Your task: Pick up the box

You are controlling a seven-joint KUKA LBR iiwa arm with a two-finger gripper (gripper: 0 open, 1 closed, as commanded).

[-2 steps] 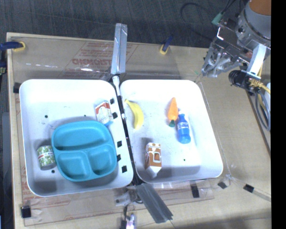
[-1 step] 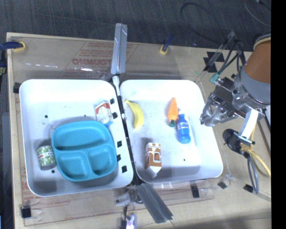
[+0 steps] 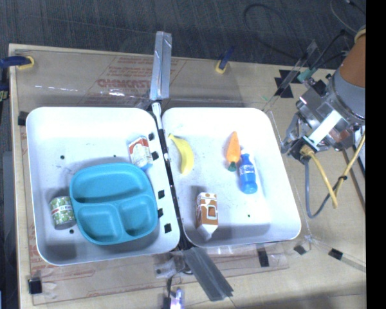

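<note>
A brown and white carton box (image 3: 206,212) stands near the front of the right bin (image 3: 280,172). A smaller red and white box (image 3: 139,150) lies in the left bin (image 3: 35,172), against the divider and just behind the blue tray. My gripper (image 3: 313,129) hangs outside the right bin, past its right rim and well away from both boxes. Nothing is seen held in it.
The right bin also holds a banana (image 3: 183,153), a carrot (image 3: 232,148) and a blue bottle (image 3: 247,174). A blue compartment tray (image 3: 114,202) and a small green-labelled can (image 3: 62,211) sit in the left bin. A metal bar (image 3: 159,66) rises behind the divider.
</note>
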